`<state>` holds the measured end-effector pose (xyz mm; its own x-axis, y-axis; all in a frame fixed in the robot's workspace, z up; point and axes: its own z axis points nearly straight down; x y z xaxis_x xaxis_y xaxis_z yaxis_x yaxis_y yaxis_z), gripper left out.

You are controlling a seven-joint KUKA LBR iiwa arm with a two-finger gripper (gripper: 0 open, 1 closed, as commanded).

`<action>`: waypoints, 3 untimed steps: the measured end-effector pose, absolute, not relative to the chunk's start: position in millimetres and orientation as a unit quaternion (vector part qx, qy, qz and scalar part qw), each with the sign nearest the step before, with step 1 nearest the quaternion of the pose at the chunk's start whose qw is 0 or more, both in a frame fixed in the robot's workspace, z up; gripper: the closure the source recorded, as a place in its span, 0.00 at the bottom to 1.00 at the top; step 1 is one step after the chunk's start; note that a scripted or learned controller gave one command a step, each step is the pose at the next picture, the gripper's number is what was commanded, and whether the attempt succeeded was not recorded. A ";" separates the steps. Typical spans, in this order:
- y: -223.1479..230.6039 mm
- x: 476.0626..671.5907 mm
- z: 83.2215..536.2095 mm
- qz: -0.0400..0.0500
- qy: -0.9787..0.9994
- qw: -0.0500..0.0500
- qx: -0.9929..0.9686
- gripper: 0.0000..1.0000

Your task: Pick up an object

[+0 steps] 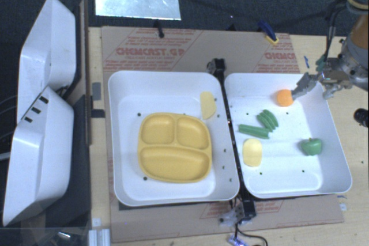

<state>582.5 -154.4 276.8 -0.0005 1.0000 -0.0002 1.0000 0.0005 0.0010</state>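
The gripper [314, 82] hovers beside the orange ball [284, 98]; fingers I cannot tell; it may roll away.

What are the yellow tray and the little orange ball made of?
The yellow tray looks like moulded plastic: one even colour, rounded compartments, a soft satin sheen. The orange ball is probably plastic or rubber toy food, judging by its flat, bright, uniform colour; it is too small here to be sure.
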 end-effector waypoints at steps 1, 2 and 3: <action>-127.1 573.6 350.2 0.002 0.708 0.003 0.706 0.00; -128.0 573.2 357.7 0.001 0.708 0.001 0.707 1.00; -181.7 606.8 290.5 -0.002 0.706 -0.002 0.708 1.00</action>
<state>606.8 -181.7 290.5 0.0033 1.0000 0.0000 1.0000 -0.0033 -0.0051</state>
